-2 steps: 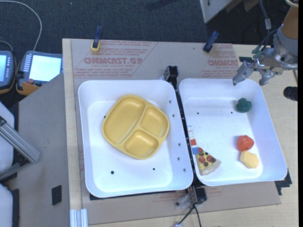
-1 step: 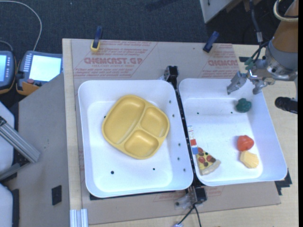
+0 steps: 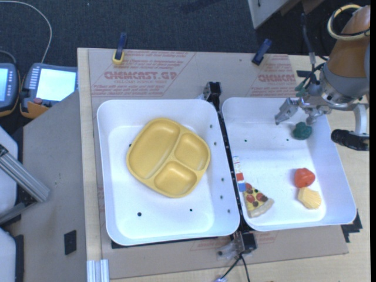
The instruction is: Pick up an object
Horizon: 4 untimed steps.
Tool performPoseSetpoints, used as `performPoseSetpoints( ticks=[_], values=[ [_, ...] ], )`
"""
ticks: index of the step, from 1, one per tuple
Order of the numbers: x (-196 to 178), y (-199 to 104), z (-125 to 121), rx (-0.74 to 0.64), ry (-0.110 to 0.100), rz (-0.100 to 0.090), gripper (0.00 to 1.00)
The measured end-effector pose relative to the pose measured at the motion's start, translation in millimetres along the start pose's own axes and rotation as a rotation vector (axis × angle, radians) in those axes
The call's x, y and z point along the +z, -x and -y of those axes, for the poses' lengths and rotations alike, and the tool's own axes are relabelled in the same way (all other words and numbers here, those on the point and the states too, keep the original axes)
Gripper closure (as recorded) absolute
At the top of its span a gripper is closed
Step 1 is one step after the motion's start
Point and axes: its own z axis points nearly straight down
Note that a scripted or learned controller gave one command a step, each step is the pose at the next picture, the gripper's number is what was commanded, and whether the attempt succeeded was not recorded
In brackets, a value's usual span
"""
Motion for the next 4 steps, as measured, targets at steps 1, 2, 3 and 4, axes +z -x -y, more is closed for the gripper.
performPoseSetpoints(
  ticks=[1, 2, 3, 4],
  values=[
    [54, 6, 9, 0.000, 0.000, 0.000, 0.00],
    [40, 6, 7, 0.000, 0.008, 0.002, 1.00],
    [-5, 11, 6, 0.001, 0.012, 0.004, 1.00],
    [-71, 11, 3, -0.002, 0.016, 0.005, 1.00]
  ],
)
